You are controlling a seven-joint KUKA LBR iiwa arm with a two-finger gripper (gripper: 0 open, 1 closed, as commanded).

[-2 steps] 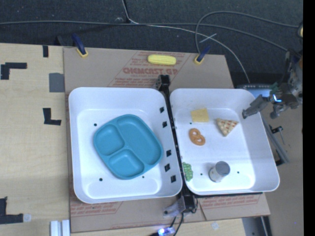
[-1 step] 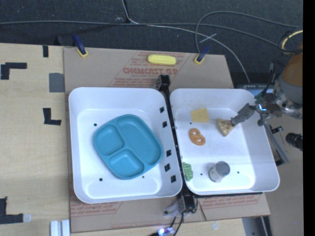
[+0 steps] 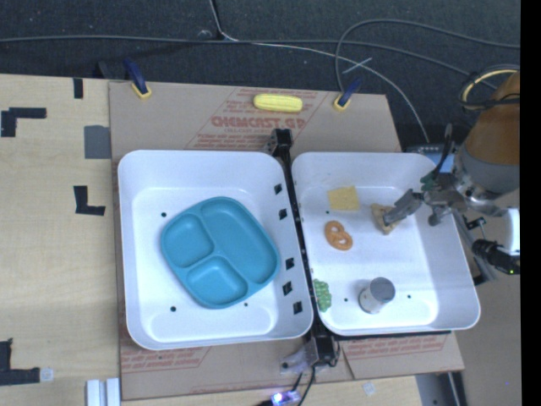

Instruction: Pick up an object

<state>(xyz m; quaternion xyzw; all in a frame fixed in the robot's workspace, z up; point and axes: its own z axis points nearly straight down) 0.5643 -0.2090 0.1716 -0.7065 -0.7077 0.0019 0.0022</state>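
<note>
Camera view shows the gripper [image 3: 390, 219] low in the right bin [image 3: 439, 299], its tip against a small tan object [image 3: 384, 219]. I cannot tell its grip state. A pretzel [image 3: 339, 235] lies just beyond it.

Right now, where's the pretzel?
The pretzel lies in the right bin, left of its centre, just below the yellow cracker and above the grey cylinder.

Pale wooden bench [image 3: 51, 252] with black tape marks, brown cardboard sheet [image 3: 245, 121] clamped on top, dark carpet [image 3: 254, 11] behind crossed by thin cables [image 3: 372, 32].
</note>
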